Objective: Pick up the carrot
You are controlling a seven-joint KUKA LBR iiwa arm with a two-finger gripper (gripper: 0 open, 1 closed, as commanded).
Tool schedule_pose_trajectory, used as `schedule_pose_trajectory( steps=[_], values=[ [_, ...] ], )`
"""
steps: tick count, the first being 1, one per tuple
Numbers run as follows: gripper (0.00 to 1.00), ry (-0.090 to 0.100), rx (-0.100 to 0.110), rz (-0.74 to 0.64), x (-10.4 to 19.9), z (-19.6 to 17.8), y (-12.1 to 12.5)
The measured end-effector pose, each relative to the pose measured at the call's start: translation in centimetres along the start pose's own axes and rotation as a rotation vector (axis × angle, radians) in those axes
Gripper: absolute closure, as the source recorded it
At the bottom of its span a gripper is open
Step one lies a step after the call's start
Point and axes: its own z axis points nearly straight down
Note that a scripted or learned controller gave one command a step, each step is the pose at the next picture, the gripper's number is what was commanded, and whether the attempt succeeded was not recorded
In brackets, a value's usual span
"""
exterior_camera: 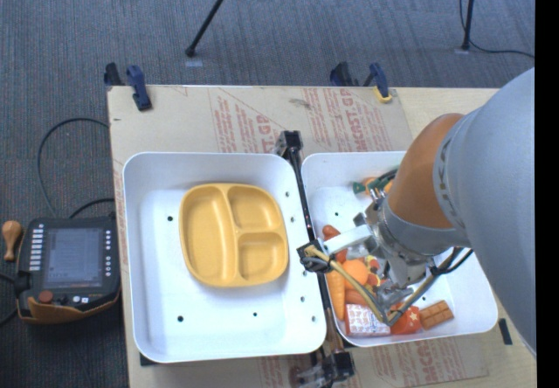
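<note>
The carrot is observed lying in the right bin beside its left wall, long axis running near-to-far, while the gripper is lowered among the toy foods just right of it, its opening state not discernible.

Orange carrot, right bin's left edge
</note>
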Motion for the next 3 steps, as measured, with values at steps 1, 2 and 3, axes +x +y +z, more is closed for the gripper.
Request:
schedule_pose_trajectory(
  steps=[1, 2, 3],
  values=[
    [0.0, 0.0, 0.0, -0.02, 0.41, 0.01, -2.16],
    [0.0, 0.0, -0.001, -0.018, 0.41, 0.01, -2.12],
    [0.0, 0.0, -0.001, -0.018, 0.4, 0.01, -2.12]
  ],
)
